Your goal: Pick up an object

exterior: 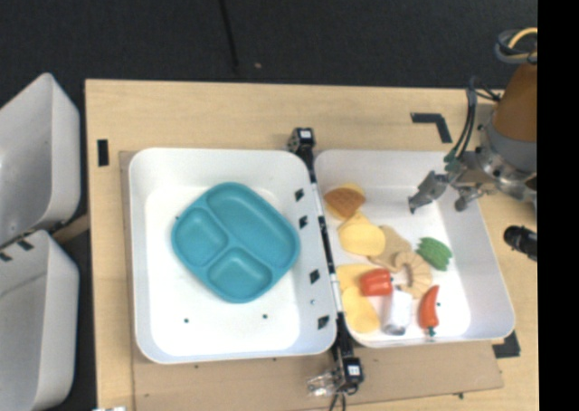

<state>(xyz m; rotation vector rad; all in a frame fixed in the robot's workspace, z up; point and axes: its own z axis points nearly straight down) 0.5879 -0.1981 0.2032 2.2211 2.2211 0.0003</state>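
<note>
My gripper (442,192) hangs over the upper right part of the right bin (484,260), with my arm (516,119) coming in from the right edge. My fingers (423,195) are spread apart with nothing between them: one grey finger points down and left near the bin's back wall, the other sits closer to the right rim. Below me and a little to the left lies the pile of toy food. Nearest is a green piece (435,252), just right of the pile's middle. Down from it a red pepper (429,307) lies upright near the front wall. To its left are a white can (395,312) and a red block (375,282), touching each other. A beige shape (400,252) sits between the green piece and a yellow lump (362,238). Another yellow piece (359,308) lies by the front left corner, and an orange-brown bun (345,200) rests near the divider at the back. Across the divider, the left bin (154,310) holds a teal sectioned tray (235,242), lying flat near its middle. Both bins rest on the wooden bench (199,115).
</note>
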